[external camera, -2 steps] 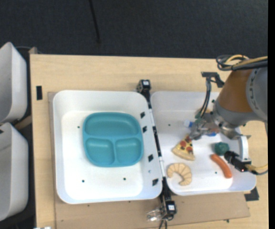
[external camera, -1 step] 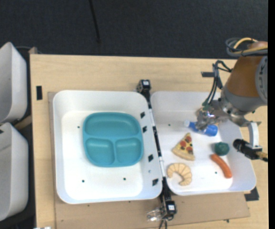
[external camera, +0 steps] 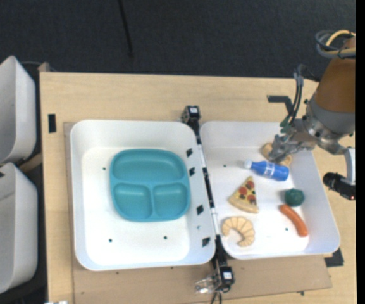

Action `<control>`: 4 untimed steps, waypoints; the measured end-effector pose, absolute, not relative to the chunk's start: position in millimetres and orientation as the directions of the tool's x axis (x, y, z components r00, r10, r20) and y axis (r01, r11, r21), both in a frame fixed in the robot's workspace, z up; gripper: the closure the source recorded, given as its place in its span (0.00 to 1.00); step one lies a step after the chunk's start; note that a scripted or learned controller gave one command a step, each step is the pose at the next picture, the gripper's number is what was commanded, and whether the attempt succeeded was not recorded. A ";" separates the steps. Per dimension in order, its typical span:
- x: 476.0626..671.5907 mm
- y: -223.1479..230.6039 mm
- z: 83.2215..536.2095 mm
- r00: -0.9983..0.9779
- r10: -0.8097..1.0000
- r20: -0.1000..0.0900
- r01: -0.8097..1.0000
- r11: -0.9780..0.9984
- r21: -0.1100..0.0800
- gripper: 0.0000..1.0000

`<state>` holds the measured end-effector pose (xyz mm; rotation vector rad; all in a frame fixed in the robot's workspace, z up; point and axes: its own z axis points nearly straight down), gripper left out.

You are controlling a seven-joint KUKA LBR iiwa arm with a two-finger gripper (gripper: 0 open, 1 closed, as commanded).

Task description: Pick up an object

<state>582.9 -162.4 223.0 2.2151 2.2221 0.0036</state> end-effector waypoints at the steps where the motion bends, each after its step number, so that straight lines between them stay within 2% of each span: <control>1: 566.5 -107.3 227.7 -0.005 1.000 0.000 1.000 0.005 0.001 1.00; 2: 569.3 -61.6 230.2 -0.007 1.000 0.002 1.000 0.007 0.001 1.00; 4: 543.9 40.7 240.0 -0.008 1.000 0.002 1.000 0.008 0.000 1.00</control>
